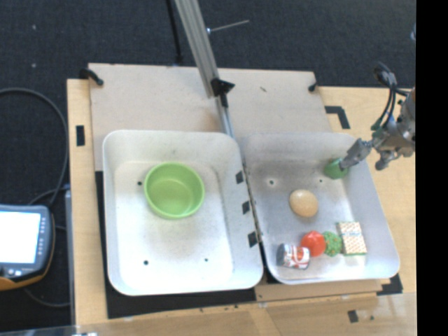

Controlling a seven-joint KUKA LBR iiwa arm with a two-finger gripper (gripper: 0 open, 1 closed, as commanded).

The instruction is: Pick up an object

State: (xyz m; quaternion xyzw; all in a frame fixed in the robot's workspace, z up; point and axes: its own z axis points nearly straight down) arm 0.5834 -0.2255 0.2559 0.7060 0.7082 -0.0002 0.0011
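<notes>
Camera: one, fixed, mounted above the worktop (210, 96) and looking down on it at a slant. Range: far enough to take in the whole worktop, with dark floor (84, 19) beyond its far and left edges. Coverage: both white bins side by side, the left bin (119, 257) at centre-left, the right bin (280, 159) at centre-right. Right margin: the arm (399, 135) enters the frame here, cut off by the edge. Top: a metal post (199, 40) rises from the worktop's far side. Lower left corner: part of a handheld screen unit (21, 247).
</notes>
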